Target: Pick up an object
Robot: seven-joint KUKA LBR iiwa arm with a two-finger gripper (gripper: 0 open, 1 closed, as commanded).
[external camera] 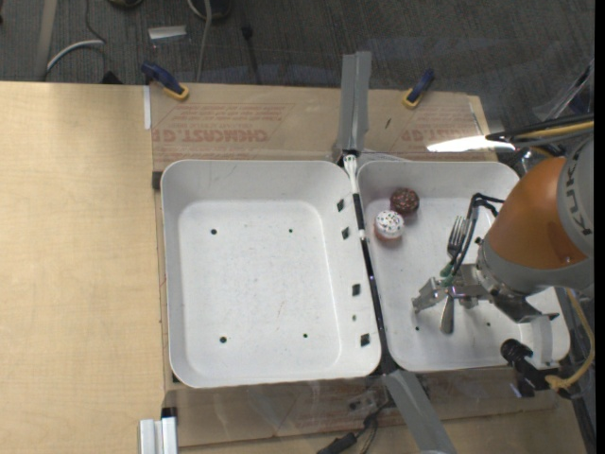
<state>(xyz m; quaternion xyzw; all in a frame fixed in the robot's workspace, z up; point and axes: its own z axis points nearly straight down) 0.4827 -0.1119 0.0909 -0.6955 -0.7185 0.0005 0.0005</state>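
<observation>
I see the arm [544, 225] reaching in from the right, its orange band bulking over the right edge of the right bin [416, 348]; the wrist is bent down and towards the left, so the end effector [437, 305] sits low over the bin's floor, in the lower middle of that bin; its two metal fingers [425, 300] are spread apart, one pointing left and one pointing down towards the near rim, with nothing between them; I read it as open and holding nothing. A fork [458, 237] lies in the same bin just above the end effector, tines pointing away from me, close beside the arm's wrist; I cannot tell if it touches the wrist. Two small balls rest near the left wall of the right bin, well apart from the fingers; the dark ball [405, 200] is farther back, the white ball [389, 223] just in front of it, about touching. The left bin [189, 282] sits beside the right one on the desk [76, 253].
</observation>
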